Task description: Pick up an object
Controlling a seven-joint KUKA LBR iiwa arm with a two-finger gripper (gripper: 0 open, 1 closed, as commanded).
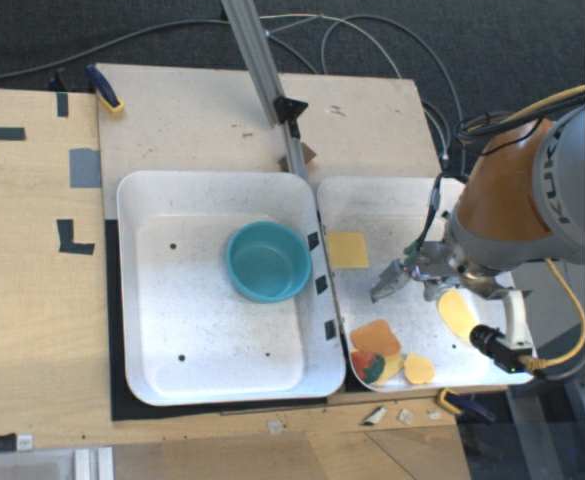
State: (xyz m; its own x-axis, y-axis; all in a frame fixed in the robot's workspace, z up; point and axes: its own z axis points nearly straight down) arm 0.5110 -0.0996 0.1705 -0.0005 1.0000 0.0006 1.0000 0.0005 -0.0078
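arm: grey kuka arm with an orange band (512, 193) above the wrist, reaching in from the right over the right bin (372, 203).
gripper: gripper (397, 283) hangs low over the middle of the right bin, its dark fingers pointing left and down; nothing shows between them. whether they stand apart or together, i cannot tell at this slant.
right bin contents: a flat yellow square (349, 250) lies near the bin's left wall, up and left of the gripper and apart from it. a yellow oblong piece (458, 313) lies just right of the gripper, below the wrist. near the front edge sit an orange piece (375, 337), a small red-and-green piece (369, 366) touching it, and a pale yellow piece (418, 369) just beside them.
left bin: left bin (162, 298) holds a teal bowl (268, 260), upright, toward its right half, near the wall between the bins.
bench: plywood top (32, 188) with grey tape marks on the left.
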